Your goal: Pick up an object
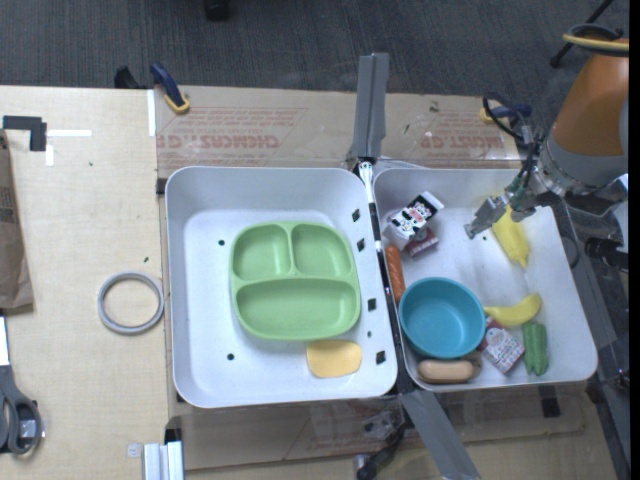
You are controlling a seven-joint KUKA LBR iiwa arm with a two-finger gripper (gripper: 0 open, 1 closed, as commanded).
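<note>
Nearest the camera, along the front edge of the right bin [570, 368], a brown sausage-shaped item [446, 371] lies beside a small red-and-white packet [502, 348] and a green vegetable [536, 348]. Just behind them sits a blue bowl [440, 318], with a yellow banana [513, 311] touching its right side. An orange sausage-shaped item [394, 271] lies against the left wall of this bin. A black-and-white carton [414, 220] rests near the back left corner.

At the front edge of the left bin [190, 268] lies a flat yellow item [333, 358]. Behind it, a green divided plate [294, 280] occupies the middle of the bin floor.

Gripper [495, 218] position: above the back right part of the right bin, at the end of the arm [590, 118] reaching in from the right. Jaw state: cannot be determined at this resolution. A second yellow banana-like item [513, 240] lies just below and to the right of the fingertips, close against them; whether it sits between the jaws or only beside them cannot be determined.

On the bench [80, 218], left of the bins, lies a grey ring [130, 301].
</note>
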